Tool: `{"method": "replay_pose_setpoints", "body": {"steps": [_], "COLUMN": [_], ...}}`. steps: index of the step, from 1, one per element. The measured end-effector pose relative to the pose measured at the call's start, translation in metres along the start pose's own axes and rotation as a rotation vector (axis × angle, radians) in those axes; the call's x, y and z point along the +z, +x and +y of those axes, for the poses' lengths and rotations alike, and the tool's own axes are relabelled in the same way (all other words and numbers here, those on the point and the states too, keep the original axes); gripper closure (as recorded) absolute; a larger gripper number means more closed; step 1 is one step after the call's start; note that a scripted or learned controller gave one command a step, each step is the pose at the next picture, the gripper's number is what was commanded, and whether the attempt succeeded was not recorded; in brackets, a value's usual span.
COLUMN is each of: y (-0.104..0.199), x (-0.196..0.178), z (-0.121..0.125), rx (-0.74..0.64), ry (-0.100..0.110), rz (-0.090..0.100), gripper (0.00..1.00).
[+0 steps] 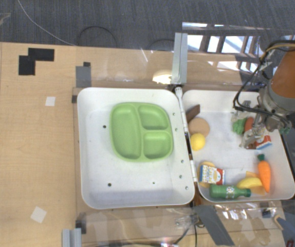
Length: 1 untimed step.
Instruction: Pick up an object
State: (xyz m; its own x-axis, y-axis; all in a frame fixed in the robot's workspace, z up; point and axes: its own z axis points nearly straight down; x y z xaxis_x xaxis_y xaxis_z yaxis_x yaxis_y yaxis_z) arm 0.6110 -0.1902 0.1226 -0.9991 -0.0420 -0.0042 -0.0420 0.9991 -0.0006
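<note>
The right white bin (217, 104) holds several toy foods. My gripper (254, 136) is low inside it near the far right wall, below the orange wrist band. It stands right over a small white, red and blue packet (263, 144). A green and red vegetable (239, 125) lies just to its left. A carrot (264, 173) and a yellow banana (249, 182) lie nearer the front. A green bottle (229, 191) and a small carton (212, 174) sit at the front left. A lemon (198, 141) and a brown oval (199, 126) rest by the left wall.
The left white bin (88, 153) carries a green divided plate (141, 131). A raised divider (184, 133) separates the two bins. A dark brown piece (192, 111) leans at the right bin's back left. Cables hang beside the wrist.
</note>
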Motion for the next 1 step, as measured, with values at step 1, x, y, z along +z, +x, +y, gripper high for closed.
{"method": "replay_pose_setpoints", "body": {"steps": [1], "y": [-0.0150], "x": [0.0358], "z": [-0.0149], "rx": [-0.014], "ry": [0.000], "rz": [-0.006], "gripper": [0.00]}}
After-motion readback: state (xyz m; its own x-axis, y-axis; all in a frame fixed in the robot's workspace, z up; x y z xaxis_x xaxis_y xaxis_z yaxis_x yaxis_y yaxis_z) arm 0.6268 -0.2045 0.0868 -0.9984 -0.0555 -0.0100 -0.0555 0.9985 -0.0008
